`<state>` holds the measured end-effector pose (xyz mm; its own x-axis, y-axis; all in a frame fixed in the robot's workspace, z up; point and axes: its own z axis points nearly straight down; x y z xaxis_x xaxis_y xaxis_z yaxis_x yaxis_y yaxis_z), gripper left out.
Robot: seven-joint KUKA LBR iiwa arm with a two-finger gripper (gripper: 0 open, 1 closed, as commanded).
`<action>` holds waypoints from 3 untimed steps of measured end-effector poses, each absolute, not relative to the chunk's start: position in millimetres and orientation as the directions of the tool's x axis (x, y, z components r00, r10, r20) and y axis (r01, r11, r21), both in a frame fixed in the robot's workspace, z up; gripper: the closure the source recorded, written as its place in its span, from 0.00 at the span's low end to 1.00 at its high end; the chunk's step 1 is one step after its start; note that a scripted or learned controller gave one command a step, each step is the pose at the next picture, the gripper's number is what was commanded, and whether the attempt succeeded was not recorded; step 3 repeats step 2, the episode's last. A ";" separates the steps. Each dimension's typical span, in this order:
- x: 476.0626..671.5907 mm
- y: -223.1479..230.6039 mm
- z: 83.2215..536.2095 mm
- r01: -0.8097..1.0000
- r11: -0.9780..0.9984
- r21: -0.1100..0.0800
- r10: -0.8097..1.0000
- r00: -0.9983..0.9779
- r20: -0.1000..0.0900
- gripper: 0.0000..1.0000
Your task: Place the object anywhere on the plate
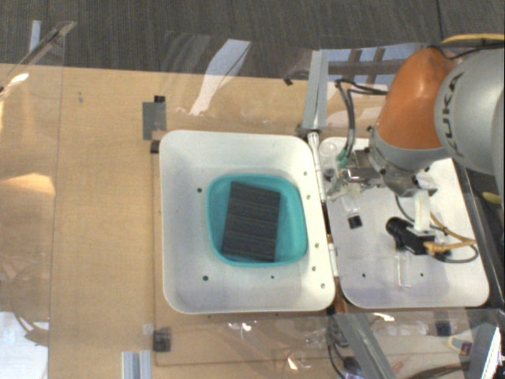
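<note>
**Block on the plate, arm over the other bin**

Nearest my camera is the grey arm (426,101) with its orange band, hanging over the bin on the view's right (458,283). Part of the KUKA lettering reads down its casing, and I find no other writing. Below it, the wooden surface (95,235) carries both white bins, which touch along their inner walls.

The bin on the view's left (177,275) holds a teal plate (293,239) set about centrally. The dark grey ribbed block (252,222) lies flat on that plate, inside its rim, with teal showing on every side.

The tool (351,181) sits low under the wrist, near the shared wall. I cannot tell how far open it is, and I see nothing in its hold. A small black piece (354,222) lies in the bin just below it.

I judge the placing done. What remains is a clean exit: I would lift straight up before swinging away and stay off the shared wall, so the plate isn't jolted.
</note>
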<state>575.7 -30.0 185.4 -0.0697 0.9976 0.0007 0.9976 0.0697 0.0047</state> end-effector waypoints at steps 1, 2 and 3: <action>598.0 81.6 185.6 0.991 0.131 0.007 0.991 -0.131 0.001 1.00; 598.0 81.3 185.8 0.991 0.131 0.007 0.991 -0.131 0.001 0.00; 598.0 81.3 185.8 0.991 0.131 0.007 0.991 -0.131 0.001 0.00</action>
